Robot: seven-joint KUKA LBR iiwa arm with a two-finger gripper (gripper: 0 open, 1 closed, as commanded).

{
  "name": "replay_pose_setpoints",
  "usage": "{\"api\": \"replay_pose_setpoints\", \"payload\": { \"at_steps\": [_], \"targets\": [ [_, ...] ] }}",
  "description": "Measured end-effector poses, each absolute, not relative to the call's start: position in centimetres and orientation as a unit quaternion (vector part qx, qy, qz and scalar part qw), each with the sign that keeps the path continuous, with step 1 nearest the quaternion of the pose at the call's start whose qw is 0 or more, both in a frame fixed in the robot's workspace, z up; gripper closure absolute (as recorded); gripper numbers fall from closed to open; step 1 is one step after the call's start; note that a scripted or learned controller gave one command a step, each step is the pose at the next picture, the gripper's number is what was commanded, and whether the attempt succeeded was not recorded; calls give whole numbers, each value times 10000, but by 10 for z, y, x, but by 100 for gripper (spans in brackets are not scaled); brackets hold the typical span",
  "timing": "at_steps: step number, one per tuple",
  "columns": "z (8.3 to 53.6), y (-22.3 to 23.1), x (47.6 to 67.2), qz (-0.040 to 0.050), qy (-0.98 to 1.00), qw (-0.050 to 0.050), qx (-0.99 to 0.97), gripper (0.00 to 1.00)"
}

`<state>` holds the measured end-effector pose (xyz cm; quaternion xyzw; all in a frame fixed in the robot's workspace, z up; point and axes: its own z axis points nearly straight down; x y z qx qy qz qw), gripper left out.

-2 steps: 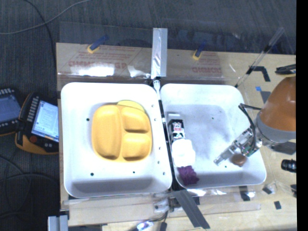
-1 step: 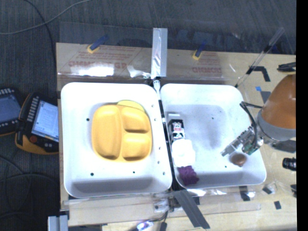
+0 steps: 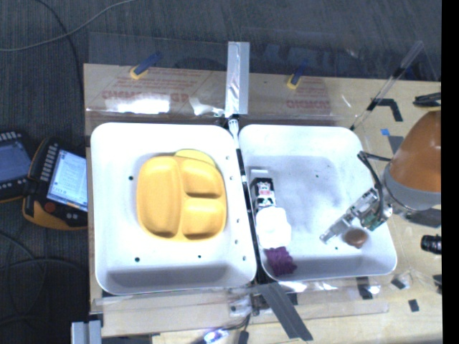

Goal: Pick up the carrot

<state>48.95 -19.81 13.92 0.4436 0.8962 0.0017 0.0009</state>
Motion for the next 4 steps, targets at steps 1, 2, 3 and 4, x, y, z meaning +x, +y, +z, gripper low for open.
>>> {"api": "replay_pose_setpoints", "payload": {
  "at_steps": [1,2,3,4],
  "targets": [
    [148,-197,491,27,8964,17,4433,100],
    [148,-197,491,27,8964,15,4433,0],
    [157,-196,492,38,8966,22,4429,100],
    [157,-196,492,37,8966,21,4428,0]
  ]
}}
